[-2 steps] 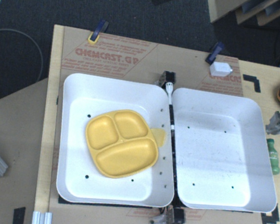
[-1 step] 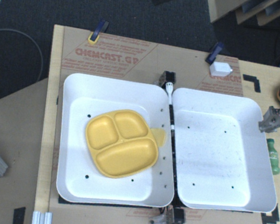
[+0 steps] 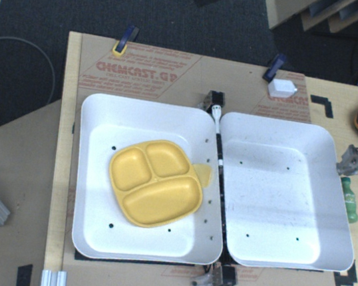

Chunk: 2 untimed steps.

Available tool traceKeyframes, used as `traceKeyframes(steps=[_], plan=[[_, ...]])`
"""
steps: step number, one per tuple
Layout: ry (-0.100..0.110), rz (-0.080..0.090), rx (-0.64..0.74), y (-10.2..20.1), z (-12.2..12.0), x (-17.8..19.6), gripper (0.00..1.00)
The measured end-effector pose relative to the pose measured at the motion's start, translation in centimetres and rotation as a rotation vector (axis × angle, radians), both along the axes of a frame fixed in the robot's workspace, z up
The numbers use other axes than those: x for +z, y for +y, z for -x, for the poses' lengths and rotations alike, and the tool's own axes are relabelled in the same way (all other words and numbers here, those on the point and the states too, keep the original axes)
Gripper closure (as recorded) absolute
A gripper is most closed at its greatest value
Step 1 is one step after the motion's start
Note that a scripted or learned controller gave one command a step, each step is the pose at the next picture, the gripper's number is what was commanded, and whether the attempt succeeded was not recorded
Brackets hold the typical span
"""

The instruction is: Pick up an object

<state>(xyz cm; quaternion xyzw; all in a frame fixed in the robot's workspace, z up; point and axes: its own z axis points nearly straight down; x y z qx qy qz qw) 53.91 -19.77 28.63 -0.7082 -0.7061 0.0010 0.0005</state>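
there, a glossy yellow divided plate with three rounded compartments lies flat in the left white bin, a small yellow piece just beside its right rim, and the gripper's state cannot be told.

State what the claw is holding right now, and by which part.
Nothing is seen held. The yellow divided plate lies flat in the left bin, with no claw on it.
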Motion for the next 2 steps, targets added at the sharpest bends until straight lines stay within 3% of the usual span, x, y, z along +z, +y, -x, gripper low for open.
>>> traceKeyframes(steps=[1,2], plan=[[0.001,-0.001,0.001,-2.7,1.8,-2.0,1.00],[-0.007,0.002,0.006,-2.6,-2.4,-2.5,1.00]])
